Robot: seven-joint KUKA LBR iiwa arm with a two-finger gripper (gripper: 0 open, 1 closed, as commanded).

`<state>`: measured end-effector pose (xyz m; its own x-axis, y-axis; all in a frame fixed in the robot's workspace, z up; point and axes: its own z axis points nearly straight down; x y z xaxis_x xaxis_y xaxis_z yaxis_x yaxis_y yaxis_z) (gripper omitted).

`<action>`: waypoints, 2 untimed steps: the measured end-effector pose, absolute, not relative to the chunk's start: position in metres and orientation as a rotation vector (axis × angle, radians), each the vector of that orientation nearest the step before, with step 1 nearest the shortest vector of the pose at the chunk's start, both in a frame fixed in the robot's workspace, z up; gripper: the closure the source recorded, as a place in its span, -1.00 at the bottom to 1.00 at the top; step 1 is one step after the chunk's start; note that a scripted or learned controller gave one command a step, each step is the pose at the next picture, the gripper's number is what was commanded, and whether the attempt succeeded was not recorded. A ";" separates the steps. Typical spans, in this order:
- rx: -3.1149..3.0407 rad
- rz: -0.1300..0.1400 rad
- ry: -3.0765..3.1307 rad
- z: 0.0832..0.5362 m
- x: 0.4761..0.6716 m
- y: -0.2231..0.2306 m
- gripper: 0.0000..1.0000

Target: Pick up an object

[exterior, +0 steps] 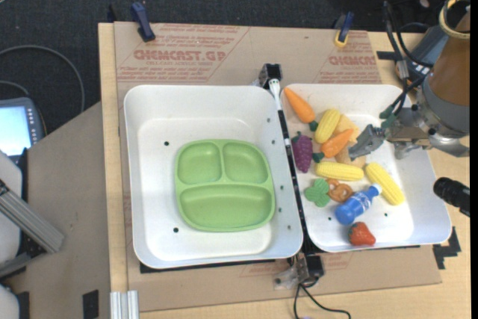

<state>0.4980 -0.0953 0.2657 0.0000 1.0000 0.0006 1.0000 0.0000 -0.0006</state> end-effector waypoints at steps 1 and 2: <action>-2.219 0.008 -2.213 0.083 0.516 -0.106 -1.00; -2.226 -0.002 -2.220 0.101 0.518 -0.106 1.00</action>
<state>0.5177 -0.1061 0.1014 0.0026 1.0000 -0.0007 1.0000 -0.0026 0.0025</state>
